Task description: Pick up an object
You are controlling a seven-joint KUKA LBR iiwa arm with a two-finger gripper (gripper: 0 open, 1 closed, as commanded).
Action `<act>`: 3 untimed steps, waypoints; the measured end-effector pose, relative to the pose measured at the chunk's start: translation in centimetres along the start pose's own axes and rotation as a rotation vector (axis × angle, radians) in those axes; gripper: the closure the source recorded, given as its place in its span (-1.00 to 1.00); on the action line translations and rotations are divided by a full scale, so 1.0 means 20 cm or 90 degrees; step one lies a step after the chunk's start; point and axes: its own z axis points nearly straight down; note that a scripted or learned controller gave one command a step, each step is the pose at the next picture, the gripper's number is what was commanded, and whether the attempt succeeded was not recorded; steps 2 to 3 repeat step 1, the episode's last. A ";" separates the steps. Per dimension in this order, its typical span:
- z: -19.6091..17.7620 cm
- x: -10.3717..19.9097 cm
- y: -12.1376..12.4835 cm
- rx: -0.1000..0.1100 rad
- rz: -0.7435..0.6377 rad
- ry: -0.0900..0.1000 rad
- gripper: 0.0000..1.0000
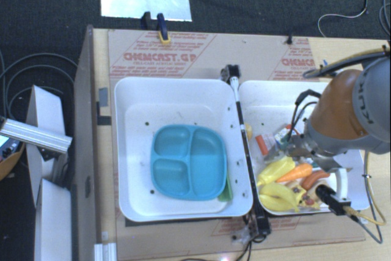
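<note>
Bins (183, 91): smooth white plastic, faintly glossy
Divided plate (188, 162): smooth blue plastic, matt
Desk (201, 52): printed brown protective paper, matt
Floor (49, 3): dark, rough carpet
Toy food (276, 169): glossy plastic

A worktop (183, 52) covered with printed brown board bears two shallow white bins side by side, the left bin (131, 131) and the right bin (266, 98), their inner walls touching.
</note>
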 end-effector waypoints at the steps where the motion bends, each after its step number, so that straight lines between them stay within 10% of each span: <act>1: 0.02 0.04 0.36 0.002 -0.005 0.001 -1.00; 3: 0.02 0.04 0.36 0.002 -0.005 0.001 -1.00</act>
